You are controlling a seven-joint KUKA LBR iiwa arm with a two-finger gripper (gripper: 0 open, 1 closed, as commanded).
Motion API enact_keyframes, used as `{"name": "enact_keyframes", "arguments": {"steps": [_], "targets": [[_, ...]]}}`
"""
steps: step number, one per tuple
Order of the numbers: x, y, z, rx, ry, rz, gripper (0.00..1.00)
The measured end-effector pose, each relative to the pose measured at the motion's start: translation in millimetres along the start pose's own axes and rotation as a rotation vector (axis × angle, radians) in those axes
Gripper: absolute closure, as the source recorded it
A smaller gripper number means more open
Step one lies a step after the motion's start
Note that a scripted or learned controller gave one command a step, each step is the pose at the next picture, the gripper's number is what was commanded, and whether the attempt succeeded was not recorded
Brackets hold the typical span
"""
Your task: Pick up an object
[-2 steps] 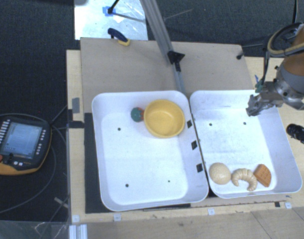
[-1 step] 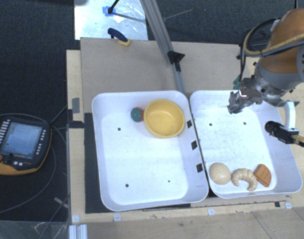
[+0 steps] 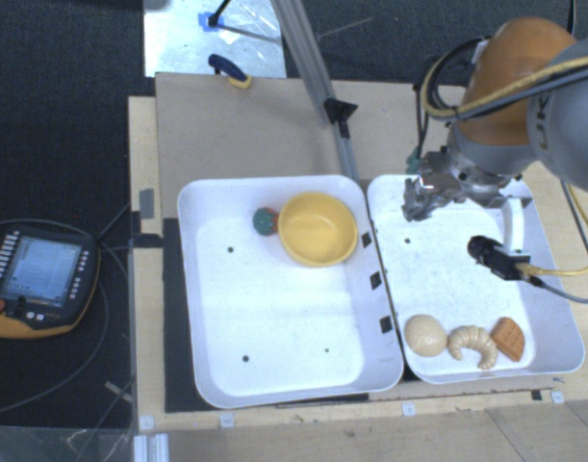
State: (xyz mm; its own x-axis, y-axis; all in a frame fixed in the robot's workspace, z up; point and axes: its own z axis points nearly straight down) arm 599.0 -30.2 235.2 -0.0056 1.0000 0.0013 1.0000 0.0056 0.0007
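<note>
Here, fingers (image 3: 416, 203) blurred above right bin (image 3: 447, 268), state indiscernible, arm (image 3: 524, 94) cut off.

Gripper (image 3: 421, 200) hangs over upper left part of right bin (image 3: 563, 354). Along that bin's near edge: pale round bun (image 3: 425, 335), croissant (image 3: 474, 344), waffle piece (image 3: 509, 338). Left bin (image 3: 217, 354) holds yellow bowl (image 3: 318, 229), small teal-and-red ball (image 3: 265, 221) touching its left side.
</note>
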Motion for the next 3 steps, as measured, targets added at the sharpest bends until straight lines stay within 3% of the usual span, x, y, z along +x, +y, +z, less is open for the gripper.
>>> {"name": "enact_keyframes", "arguments": {"steps": [2,3], "targets": [[101.7,8.6,-4.6,0.0,0.0,0.001,1.0],[129.6,9.0,10.7,0.001,-0.001,0.003,1.0]]}}
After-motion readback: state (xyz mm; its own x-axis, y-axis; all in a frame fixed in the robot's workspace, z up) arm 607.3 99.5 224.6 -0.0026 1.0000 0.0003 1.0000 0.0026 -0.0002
